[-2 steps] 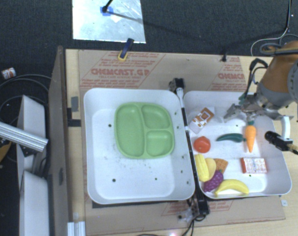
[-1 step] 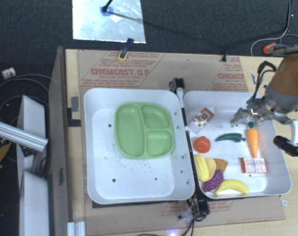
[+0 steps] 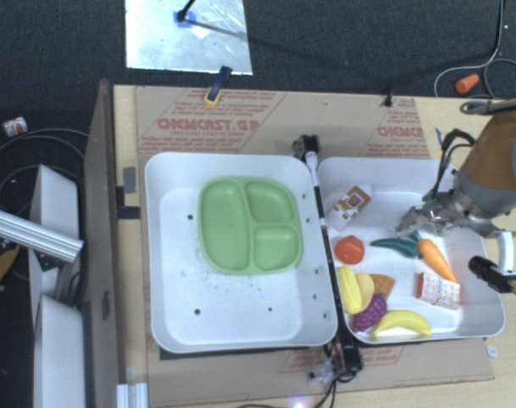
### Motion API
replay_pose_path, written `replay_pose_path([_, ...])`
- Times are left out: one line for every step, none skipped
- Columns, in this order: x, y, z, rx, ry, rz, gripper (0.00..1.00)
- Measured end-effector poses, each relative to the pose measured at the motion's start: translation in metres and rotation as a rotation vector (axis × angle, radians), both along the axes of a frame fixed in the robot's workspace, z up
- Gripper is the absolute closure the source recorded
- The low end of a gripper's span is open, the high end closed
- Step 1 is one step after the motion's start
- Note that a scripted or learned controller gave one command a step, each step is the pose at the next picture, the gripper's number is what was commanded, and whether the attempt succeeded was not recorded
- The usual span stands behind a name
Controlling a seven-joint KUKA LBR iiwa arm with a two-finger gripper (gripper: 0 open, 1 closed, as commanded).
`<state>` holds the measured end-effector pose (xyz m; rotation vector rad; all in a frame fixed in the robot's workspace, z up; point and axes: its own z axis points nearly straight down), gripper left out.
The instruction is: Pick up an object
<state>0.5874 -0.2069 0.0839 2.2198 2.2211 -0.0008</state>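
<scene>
In the right bin (image 3: 487, 317), nearest the camera, lay a banana (image 3: 402, 322), and beside it a bunch of purple grapes (image 3: 370, 312) and a corn cob (image 3: 348, 286). A small white and red box (image 3: 437, 289) lay to their right. A little farther were a tomato (image 3: 350, 249), a green pepper (image 3: 397, 246) and a carrot (image 3: 436, 259). A white carton (image 3: 348, 206) lay at the far side. The left bin (image 3: 174, 313) held a green divided plate (image 3: 249, 226).

The carrot seemed the nearest thing to take, because it lay just beside the gripper (image 3: 423, 222). It looked like a toy of plastic, so I judged it light, stiff and rather smooth, and not fragile. The best hold was probably across its thick orange middle, where the sides are almost parallel. The thin end could slip out.

The arm (image 3: 496, 168) came in from the right and bent down over the far right part of that bin. The gripper hung low above the carrot's leafy end. Whether it was released or clenched, I cannot tell, and nothing was seen inside it.
</scene>
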Motion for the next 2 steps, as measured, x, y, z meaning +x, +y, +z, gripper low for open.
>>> replay_pose_path([-0.056,0.028,0.000,0.003,0.004,-0.001,0.00])
replay_pose_path([-0.088,0.027,0.128,-0.002,-0.011,-0.001,0.00])
